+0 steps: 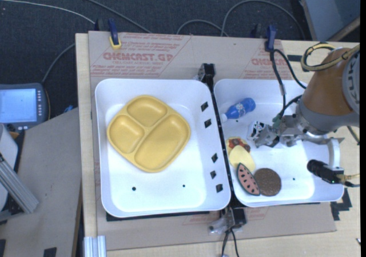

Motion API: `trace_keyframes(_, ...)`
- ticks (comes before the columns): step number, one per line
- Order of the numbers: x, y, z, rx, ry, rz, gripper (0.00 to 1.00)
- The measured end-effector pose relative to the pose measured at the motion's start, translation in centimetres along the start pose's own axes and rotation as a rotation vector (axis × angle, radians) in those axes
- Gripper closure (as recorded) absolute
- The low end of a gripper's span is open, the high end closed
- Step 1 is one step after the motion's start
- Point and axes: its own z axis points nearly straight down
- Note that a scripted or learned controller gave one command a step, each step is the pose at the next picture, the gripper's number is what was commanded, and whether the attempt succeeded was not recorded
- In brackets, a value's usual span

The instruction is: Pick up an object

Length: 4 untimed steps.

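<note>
My gripper (pixel 261 135) hangs low over the middle of the right bin (pixel 297 196), reaching in from the right. A blue bottle (pixel 239 108) lies just up and left of it, apart from it. Below the gripper, near the bin's left wall, sit a pale yellow piece with a red edge (pixel 240 153), a watermelon slice (pixel 246 179) and a brown round disc (pixel 267 181). Nothing shows held in the gripper.
The left bin (pixel 114 193) holds a yellow divided plate (pixel 149 132). A black divider (pixel 214 136) runs between the two bins. The arm's grey and orange body (pixel 329 93) covers the right bin's far right side.
</note>
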Motion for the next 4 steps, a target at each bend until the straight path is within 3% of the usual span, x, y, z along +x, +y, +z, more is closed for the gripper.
trace_keyframes(1, 0.2, 0.0, -1.1, 0.000, 0.003, -0.001, 1.00)
trace_keyframes(3, -0.2, 0.5, -10.9, -0.006, 0.000, -0.003, 1.00)
trace_keyframes(4, 5.2, 0.5, -11.7, -0.001, 0.004, -0.008, 1.00)
